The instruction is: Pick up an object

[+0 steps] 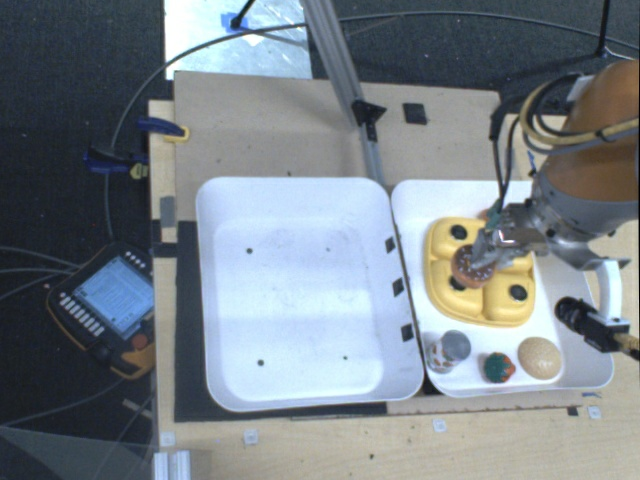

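In the right bin (415, 208) lies a large yellow block-like toy (505, 298) with black dots on its top. My gripper (482, 256) hangs right over the toy's left half, low above or touching its top surface. A small brownish round thing (464, 264) shows just beside the gripper tip on the yellow toy. Along the bin's front edge sit a small grey-capped object (454, 347), a green and red ball (499, 367) and a beige egg-shaped object (539, 357).
The left bin (290, 288) stands next to the right one, with black clips on the shared wall. The arm's grey body with its orange band (600, 118) and cables covers the right bin's far right. A handheld pendant (108, 303) lies off the bench at left.
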You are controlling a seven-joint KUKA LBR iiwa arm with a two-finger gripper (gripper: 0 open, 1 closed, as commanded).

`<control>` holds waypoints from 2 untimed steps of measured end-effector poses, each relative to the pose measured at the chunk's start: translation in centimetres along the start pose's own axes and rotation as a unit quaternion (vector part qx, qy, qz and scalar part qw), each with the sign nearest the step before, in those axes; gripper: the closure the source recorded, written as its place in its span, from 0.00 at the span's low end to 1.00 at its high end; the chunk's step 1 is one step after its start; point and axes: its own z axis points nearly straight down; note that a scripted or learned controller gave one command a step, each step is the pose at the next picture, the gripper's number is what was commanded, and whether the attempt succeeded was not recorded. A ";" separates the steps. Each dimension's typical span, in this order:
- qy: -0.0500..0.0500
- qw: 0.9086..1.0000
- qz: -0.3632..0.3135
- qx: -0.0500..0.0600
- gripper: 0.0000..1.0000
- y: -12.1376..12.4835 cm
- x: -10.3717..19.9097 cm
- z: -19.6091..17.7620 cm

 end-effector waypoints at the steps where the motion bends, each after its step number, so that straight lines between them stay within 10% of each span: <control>1: 0.000 1.000 0.000 0.000 1.00 0.4 5.4 -0.1; 2: 0.000 1.000 0.001 0.000 1.00 0.8 10.0 0.5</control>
